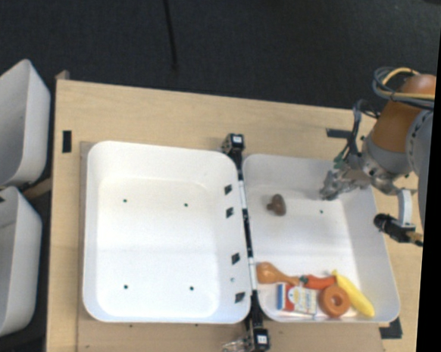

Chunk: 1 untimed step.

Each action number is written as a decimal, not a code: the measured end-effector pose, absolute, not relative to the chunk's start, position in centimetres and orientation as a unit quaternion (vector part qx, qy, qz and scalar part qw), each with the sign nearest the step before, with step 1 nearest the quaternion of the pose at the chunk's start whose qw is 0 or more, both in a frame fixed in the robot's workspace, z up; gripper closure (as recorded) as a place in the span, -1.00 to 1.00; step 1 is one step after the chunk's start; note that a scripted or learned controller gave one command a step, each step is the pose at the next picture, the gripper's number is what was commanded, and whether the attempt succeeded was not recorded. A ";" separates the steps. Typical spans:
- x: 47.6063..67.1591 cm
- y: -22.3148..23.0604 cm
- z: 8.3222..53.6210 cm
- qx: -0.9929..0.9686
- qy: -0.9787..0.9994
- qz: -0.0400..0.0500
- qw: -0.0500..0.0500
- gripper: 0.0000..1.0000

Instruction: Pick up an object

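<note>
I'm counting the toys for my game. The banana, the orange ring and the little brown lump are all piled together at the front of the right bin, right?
Not quite. The camera view shows the banana and orange ring piled at the front of the right bin, but the little brown lump sits alone farther back, apart from them.

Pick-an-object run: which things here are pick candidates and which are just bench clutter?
Job:
gripper
brown lump
banana
orange ring
orange spoon-shaped toy
red-and-white card
right bin, holding them

Lying about:
left bin
bin clips
white containers, left edge
</note>
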<state>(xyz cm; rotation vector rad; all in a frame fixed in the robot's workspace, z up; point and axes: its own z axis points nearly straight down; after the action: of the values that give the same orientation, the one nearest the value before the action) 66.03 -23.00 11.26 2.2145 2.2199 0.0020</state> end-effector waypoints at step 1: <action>67.6 -11.6 10.7 0.704 0.710 0.001 0.000 1.00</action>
<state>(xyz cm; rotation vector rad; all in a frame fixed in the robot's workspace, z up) 67.56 -11.65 10.70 2.2111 2.2312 0.0046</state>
